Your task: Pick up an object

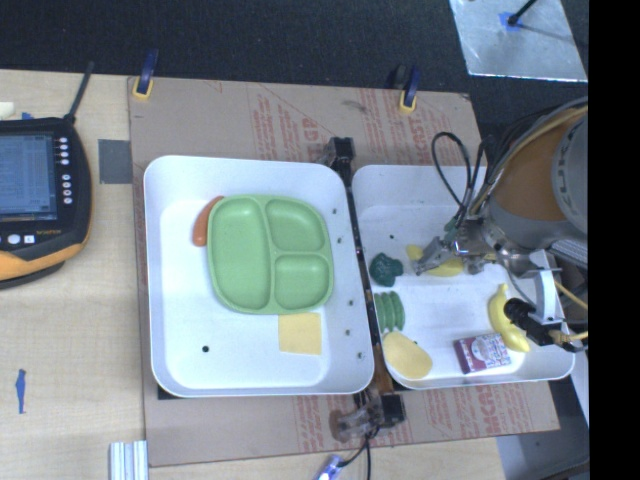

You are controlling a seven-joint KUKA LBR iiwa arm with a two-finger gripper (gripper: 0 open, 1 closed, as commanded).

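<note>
My gripper (432, 259) hangs low over the middle of the right bin (420, 190), reaching in from the right. A small yellow object (447, 266) lies right under its tip. To its left sit a dark green toy (385, 267) and a ridged green piece (389, 310). A pale yellow piece (407, 355) rests at the bin's front left, a red and white packet (484, 353) at the front, and a banana (505, 318) at the right.
The left bin (170, 268) holds a green divided plate (270, 253), an orange piece (202, 222) tucked under its left rim and a yellow square (301, 333). A teach pendant (35, 198) lies on the bench at far left. Cables (462, 173) loop above the gripper.
</note>
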